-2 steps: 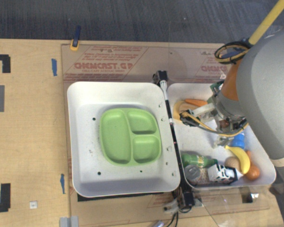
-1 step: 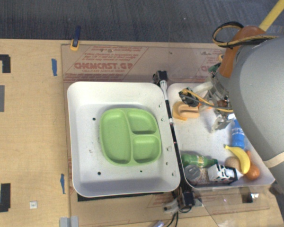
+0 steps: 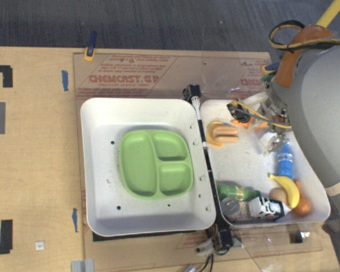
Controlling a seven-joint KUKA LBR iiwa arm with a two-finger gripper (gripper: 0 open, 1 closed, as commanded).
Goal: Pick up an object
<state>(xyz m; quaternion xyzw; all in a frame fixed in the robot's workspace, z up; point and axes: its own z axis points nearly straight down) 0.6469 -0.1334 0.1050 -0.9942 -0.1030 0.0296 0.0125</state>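
Observation:
My gripper [image 3: 273, 136] hangs low over the upper right part of the right bin [image 3: 243, 169], under the grey arm with its orange band [image 3: 284, 68]. Just below it lies a blue bottle [image 3: 284, 162]. A tan, bun-shaped toy [image 3: 221, 132] rests to its left, near the bin's left wall. Along the bin's front are a yellow banana [image 3: 289, 189], a green bottle [image 3: 238, 192], a brown egg [image 3: 277, 195], an orange fruit [image 3: 304, 207] and a white and black item [image 3: 267, 207]. Nothing shows in the gripper.
The left bin [image 3: 99, 152] holds a green divided plate [image 3: 156, 163]. A black rail [image 3: 205, 152] runs between the two bins. Cables [image 3: 245, 110] dangle near the wrist over the right bin's back edge. The arm's grey body covers the right bin's right side.

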